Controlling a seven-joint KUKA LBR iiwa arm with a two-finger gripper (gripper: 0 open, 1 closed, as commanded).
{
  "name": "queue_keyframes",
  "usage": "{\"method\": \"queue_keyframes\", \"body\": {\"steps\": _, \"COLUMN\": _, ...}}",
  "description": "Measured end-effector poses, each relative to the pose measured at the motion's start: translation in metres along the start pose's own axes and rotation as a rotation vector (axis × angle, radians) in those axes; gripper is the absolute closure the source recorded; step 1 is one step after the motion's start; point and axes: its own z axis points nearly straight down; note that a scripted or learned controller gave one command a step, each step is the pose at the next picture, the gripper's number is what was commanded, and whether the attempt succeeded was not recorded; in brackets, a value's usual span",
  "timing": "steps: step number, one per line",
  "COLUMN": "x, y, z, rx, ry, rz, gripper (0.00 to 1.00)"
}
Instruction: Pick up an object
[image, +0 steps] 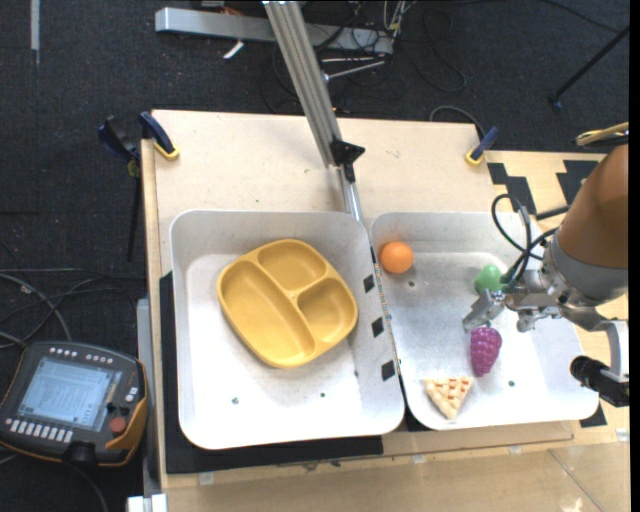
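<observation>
Pizza slice (449, 396) is seen nearest; above it the purple grapes (485, 349), light, bumpy, best pinched across the middle, sit beneath released fingers (478, 312).

yellow divided plate (288, 301) in left bin (200, 400) | pendant (68, 398) off bench, left | clamps (158, 135)

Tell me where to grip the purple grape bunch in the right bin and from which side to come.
Grip the purple grape bunch across its narrow middle, coming straight down from above. It lies flat and elongated on the right bin floor, long axis running toward the pizza slice. Its sides look free, so closing across the width seems safest.
</observation>
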Motion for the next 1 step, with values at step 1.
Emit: {"method": "queue_keyframes", "body": {"steps": 1, "x": -0.0001, "y": 0.0, "z": -0.0001, "rx": 0.0, "ry": 0.0, "rz": 0.001, "gripper": 0.0}}
